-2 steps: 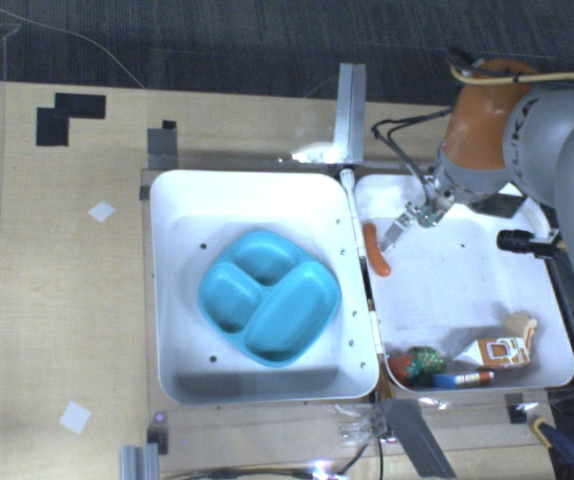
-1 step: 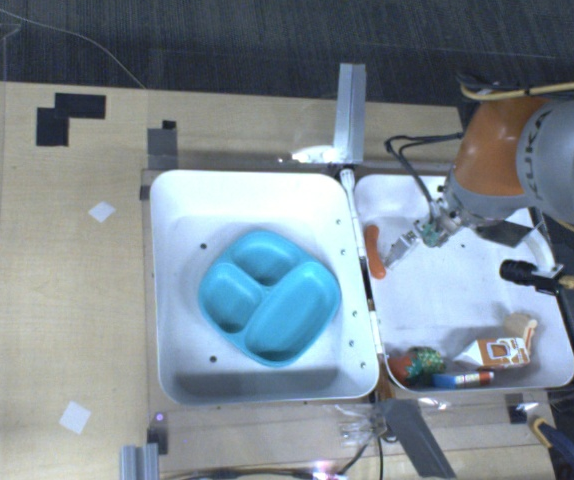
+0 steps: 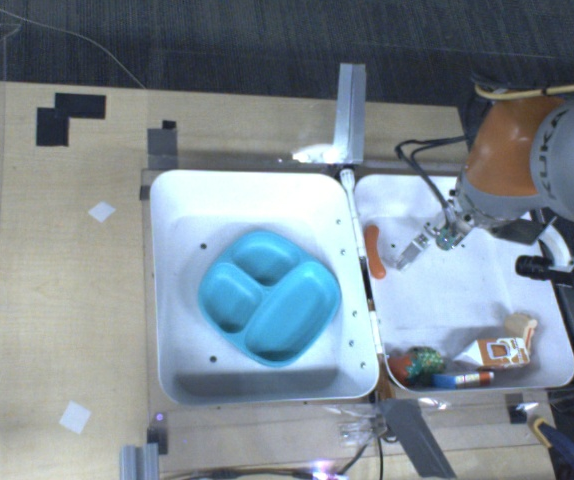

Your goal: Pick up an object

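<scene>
Tool (image 3: 407,254) low over right bin (image 3: 557,368), near its left wall beside orange sausage-shaped piece (image 3: 373,251); grip state impossible to tell. Small carton (image 3: 505,350) and marker (image 3: 460,378) along near edge. Blue divided plate (image 3: 269,296) in left bin (image 3: 182,208).

A pale wooden bench (image 3: 57,268) with black tape marks (image 3: 67,116) sits before a dark carpeted floor (image 3: 267,18) crossed by thin cables (image 3: 87,46).

divided plate (image 3: 269,297) in left bin (image 3: 167,268); carton (image 3: 504,350) in right bin (image 3: 557,368)
</scene>
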`<state>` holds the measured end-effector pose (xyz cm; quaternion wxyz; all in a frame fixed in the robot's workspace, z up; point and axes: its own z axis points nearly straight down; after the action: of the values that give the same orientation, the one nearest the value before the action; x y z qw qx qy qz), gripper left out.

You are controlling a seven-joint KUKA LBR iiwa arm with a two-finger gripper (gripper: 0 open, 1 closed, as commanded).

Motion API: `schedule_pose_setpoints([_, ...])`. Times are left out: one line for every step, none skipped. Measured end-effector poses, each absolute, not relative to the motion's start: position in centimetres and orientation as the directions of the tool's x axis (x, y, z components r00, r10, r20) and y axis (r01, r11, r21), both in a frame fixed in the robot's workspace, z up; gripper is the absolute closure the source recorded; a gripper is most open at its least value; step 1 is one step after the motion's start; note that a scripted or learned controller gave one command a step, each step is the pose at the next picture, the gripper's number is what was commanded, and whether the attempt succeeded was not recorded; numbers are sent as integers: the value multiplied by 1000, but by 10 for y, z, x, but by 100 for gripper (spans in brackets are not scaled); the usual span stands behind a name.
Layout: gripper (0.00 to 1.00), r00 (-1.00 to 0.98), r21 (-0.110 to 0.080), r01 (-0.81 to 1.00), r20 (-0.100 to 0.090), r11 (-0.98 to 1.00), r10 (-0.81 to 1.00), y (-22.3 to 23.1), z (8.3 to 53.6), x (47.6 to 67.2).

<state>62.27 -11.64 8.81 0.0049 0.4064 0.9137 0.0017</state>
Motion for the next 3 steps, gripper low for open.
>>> schedule_pose_setpoints([0,-598,9,801,-7,598,801,-95,90,566])
schedule_pose_setpoints([0,-615,7,788,-8,615,789,-175,111,637])
schedule_pose_setpoints([0,-505,9,863,-7,505,863,-144,89,536])
